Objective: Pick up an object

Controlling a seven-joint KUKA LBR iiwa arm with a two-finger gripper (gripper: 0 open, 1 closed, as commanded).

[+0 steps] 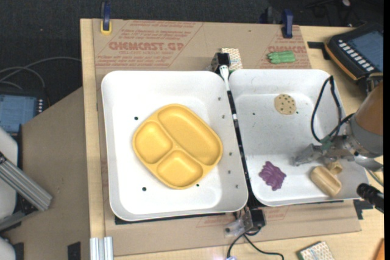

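Two shallow white bins sit side by side on the surface (pixel 91 131). The left bin (pixel 116 179) carries a yellow divided tray (pixel 177 146) lying near its centre. The right bin (pixel 256 88) carries three small items: a tan wooden block (pixel 326 181) near its right front corner, a purple toy (pixel 272 175) near the front edge toward the inner wall, and a speckled cookie (pixel 284 104) toward the rear. The arm (pixel 372 125) enters over the right edge of the right bin, and its hand (pixel 317 155) hangs low just above and beside the wooden block; whether its fingers are spread or closed cannot be told, and nothing is visibly held.

Judged from this layout, the wooden block is the likeliest target. A sound grasp would centre the hand over the block's narrow width, aligned across its long axis, and descend fully before closing. The nearby bin wall limits clearance on the right, so an approach slightly from the inner side seems safer.
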